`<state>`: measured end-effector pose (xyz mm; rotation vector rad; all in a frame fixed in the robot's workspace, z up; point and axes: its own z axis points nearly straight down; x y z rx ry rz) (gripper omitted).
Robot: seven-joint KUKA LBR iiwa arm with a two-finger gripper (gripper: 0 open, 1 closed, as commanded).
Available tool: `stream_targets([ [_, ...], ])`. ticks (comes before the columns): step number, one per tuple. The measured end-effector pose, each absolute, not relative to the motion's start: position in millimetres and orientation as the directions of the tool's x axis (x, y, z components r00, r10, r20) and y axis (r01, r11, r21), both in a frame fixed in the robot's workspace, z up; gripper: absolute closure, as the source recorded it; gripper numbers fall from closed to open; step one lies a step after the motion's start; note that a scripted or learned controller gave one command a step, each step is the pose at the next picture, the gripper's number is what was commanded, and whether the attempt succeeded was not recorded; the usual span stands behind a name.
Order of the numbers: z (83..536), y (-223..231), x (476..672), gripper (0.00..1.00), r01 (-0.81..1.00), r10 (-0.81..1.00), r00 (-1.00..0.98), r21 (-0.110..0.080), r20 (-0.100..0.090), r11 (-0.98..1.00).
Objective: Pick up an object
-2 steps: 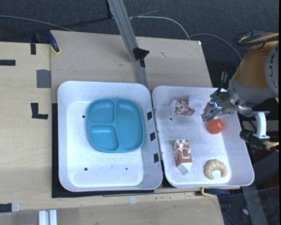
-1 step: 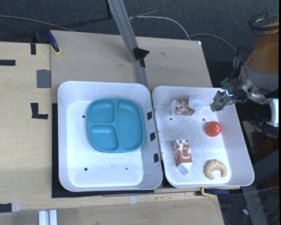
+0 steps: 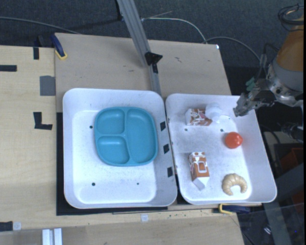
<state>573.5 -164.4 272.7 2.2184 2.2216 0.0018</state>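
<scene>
- White right bin (image 3: 255,152) holds two small cartons (image 3: 198,117) (image 3: 199,167), a red ball (image 3: 233,140) and a croissant (image 3: 234,184).
- Teal divided plate (image 3: 126,136) lies in the left bin (image 3: 74,152).
- Gripper (image 3: 243,106) hangs over the right bin's upper-right edge; its state cannot be told.

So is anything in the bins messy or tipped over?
A little. Both small cartons in the right bin lie on their sides: one carton near the back, the other carton in the middle, askew. The tomato, croissant and blue plate look fine. Nothing is spilled.
</scene>
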Motion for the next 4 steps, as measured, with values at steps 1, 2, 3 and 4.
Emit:
stream_targets([
  [1, 271.0, -110.9, 571.5, 1.0, 1.0, 1.0, -0.006, -0.001, 0.001, 0.006],
  [2, 272.7, -62.4, 560.3, 1.0, 1.0, 1.0, -0.006, -0.002, 0.002, 0.006],
  [3, 255.7, -15.3, 540.0, 1.0, 1.0, 1.0, -0.005, -0.004, 0.001, 0.005],
  [4, 243.7, 27.6, 524.1, 1.0, 1.0, 1.0, -0.006, -0.004, 0.001, 0.006],
])
